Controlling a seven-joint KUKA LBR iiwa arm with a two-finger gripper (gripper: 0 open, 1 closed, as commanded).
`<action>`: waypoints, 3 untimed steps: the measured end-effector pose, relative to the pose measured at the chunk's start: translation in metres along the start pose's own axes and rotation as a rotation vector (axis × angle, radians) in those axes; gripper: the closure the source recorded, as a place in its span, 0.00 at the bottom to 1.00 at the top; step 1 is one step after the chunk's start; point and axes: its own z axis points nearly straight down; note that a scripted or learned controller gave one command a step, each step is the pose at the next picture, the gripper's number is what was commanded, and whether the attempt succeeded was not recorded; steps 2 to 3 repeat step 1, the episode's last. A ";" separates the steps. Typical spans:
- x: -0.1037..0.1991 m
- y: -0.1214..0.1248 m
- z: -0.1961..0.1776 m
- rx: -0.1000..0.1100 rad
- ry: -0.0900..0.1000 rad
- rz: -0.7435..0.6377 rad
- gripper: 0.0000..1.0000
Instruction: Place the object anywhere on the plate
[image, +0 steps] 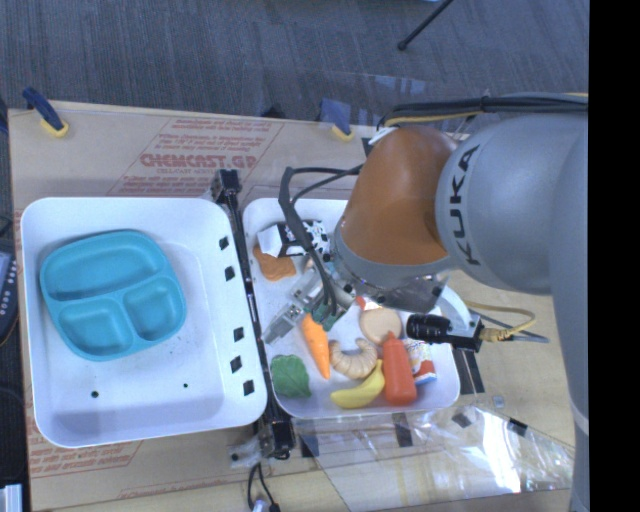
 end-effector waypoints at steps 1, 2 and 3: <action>0.000 0.000 0.000 0.000 0.000 0.000 0.00; 0.000 0.000 0.000 0.000 0.000 0.000 0.00; 0.000 0.000 0.000 0.000 0.000 0.000 0.00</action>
